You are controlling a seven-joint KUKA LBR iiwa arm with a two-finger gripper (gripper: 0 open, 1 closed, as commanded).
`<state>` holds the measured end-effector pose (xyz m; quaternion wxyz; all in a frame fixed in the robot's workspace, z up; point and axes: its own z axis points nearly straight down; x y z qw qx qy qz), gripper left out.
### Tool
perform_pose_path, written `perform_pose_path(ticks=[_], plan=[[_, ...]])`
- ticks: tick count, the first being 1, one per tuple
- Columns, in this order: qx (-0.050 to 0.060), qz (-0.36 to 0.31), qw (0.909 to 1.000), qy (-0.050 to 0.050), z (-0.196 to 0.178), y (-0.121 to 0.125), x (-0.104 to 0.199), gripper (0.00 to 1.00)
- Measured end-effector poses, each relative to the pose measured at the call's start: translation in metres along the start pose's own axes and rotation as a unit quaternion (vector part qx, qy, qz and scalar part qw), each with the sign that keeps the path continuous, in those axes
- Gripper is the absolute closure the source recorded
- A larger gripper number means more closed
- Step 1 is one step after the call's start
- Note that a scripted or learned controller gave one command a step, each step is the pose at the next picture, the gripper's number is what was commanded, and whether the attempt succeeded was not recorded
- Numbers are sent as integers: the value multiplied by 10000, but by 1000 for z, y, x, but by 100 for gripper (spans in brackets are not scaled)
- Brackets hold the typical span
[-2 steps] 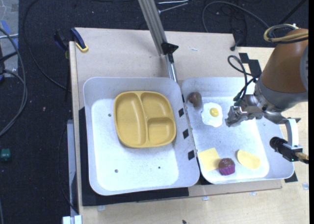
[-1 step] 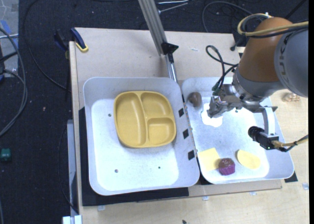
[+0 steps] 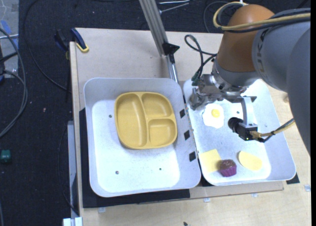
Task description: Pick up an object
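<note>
Two shallow white bins sit side by side on a pale wooden desk (image 3: 123,52), seen from above at a slant. The left bin (image 3: 98,170) holds a yellow divided plate (image 3: 146,119) with three compartments, lying flat toward the bin's upper middle. The right bin (image 3: 281,165) holds four small toy foods: a fried egg (image 3: 214,115), white with a yellow yolk, near the bin's upper middle; a pale yellow square slice (image 3: 209,160) at the lower left; a dark purple lump (image 3: 227,167) just beside that slice, on its right; and a yellow rounded piece (image 3: 250,160) near the lower right.

The grey arm (image 3: 286,57), with its orange band (image 3: 244,32), reaches in from the right and hangs over the upper part of the right bin. Its pincer (image 3: 197,97) points down at the bin's upper left corner, just left of the fried egg and close to the wall between the bins. The wrist and metal fittings hide the pincer's tips, so how far open it is cannot be told, and no object can be seen in its grasp. A small black unit (image 3: 242,127) on a bracket hangs from the wrist just right of the egg, with a yellow cable (image 3: 276,130) running off it.

A slanted metal pole (image 3: 153,17) rises from between the bins toward the top of the view. Black cables (image 3: 34,62) trail over the dark floor around the desk.
</note>
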<state>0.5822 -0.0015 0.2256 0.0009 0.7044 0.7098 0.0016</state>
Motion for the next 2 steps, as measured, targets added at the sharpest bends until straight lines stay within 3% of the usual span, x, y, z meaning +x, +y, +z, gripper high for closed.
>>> perform_pose_path(ticks=[2], plan=[[0, 3, 10000, 2, -2, 57, 92, 100]])
